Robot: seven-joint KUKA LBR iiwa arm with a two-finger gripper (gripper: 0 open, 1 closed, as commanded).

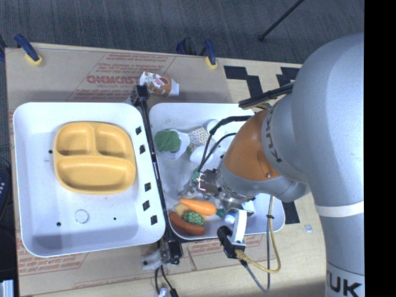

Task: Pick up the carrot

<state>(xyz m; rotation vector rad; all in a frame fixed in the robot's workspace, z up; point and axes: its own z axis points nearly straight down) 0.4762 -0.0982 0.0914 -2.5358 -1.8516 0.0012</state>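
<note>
My arm (322, 135) enters from the right and covers much of the right bin (185, 113). The left bin (31, 184) carries a yellow divided tray (94, 155) near its far-left corner and takes no part in this move.

The gripper (213, 193) sits low over the near half of the right bin. I cannot tell how it is set; the wrist housing hides it.

The carrot (198, 206) lies in the near-left corner of the right bin, just beside the gripper on its near-left side. Its long axis runs roughly left to right across the bin, slightly tilted, with the leafy end toward the gripper. It rests touching or overlapping a hot dog toy (185, 223) on its near side, with a small green piece (193, 218) between them.

A broccoli floret (167, 141) and a pale, netted object (199, 135) lie toward the far-left corner, well apart from the carrot.

Judgement: the close-packed hot dog toy and the bin wall at the left are the main obstructions.
</note>
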